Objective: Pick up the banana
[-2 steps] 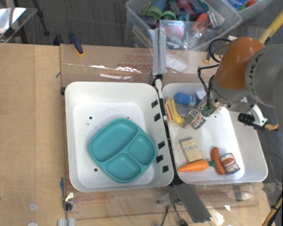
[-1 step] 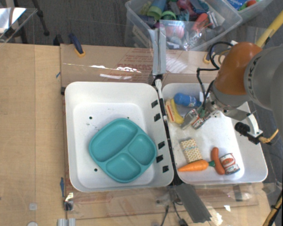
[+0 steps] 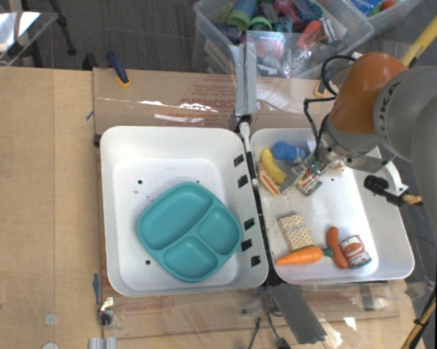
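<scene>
A yellow banana [image 3: 271, 169] lies in the right bin [image 3: 388, 240] near its back left corner, next to the divider. My gripper [image 3: 305, 179] hangs over the same bin just right of the banana, its metal tips low near the bin floor. Nothing shows between the tips. The grey arm with its orange band [image 3: 368, 82] comes in from the upper right and hides part of the bin's back edge.
A blue object [image 3: 286, 151] sits behind the banana. A cracker-like block [image 3: 294, 229], a carrot [image 3: 298, 257], a red sausage [image 3: 336, 247] and a small can [image 3: 355, 251] lie toward the bin's front. The left bin [image 3: 133, 153] holds a teal divided plate [image 3: 189, 231].
</scene>
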Controlling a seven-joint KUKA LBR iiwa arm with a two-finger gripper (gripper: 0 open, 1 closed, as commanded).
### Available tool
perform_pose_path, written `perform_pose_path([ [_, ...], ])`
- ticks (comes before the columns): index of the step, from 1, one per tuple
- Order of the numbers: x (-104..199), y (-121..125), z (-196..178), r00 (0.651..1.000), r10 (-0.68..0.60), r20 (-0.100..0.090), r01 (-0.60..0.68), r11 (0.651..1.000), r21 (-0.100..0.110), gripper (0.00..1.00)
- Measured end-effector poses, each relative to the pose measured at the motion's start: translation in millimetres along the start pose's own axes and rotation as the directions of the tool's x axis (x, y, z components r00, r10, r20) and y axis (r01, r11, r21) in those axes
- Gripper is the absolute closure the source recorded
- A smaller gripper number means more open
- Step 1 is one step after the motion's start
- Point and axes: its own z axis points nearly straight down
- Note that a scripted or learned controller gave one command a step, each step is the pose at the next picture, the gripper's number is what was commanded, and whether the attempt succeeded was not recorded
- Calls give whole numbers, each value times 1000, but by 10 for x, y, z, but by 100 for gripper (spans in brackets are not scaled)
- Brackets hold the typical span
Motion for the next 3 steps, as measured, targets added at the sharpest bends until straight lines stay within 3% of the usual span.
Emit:
perform_pose_path([
  [1, -17, 41, -6, 938, 346, 4, -346, 938, -19, 0],
  [2, -17, 56, -118, 939, 343, 8, -342, 939, -21, 100],
  [3, 745, 546, -963, 949, 316, 5, -316, 949, -14, 100],
])
